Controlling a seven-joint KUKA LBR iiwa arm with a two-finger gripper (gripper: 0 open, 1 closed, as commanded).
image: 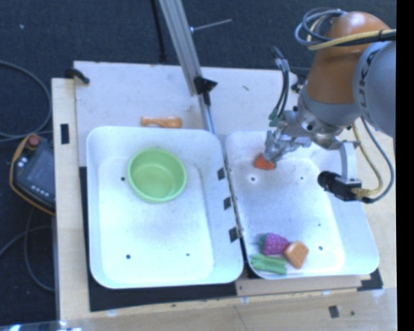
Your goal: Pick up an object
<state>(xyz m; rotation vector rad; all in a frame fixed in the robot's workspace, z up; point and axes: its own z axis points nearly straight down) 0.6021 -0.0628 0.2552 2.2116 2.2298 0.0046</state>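
A small orange-red object lies near the back left of the right bin. My gripper hangs just above and to its right, its tip almost touching the object. In the front of the same bin sit a purple grape-like toy, an orange piece and a green piece, close together. A green bowl rests in the back half of the left bin.
An orange item lies on the bench behind the left bin. A slanted metal pole rises from the divider between the bins. An orange-rimmed pendant sits off the bench at left. Cables run along the arm.
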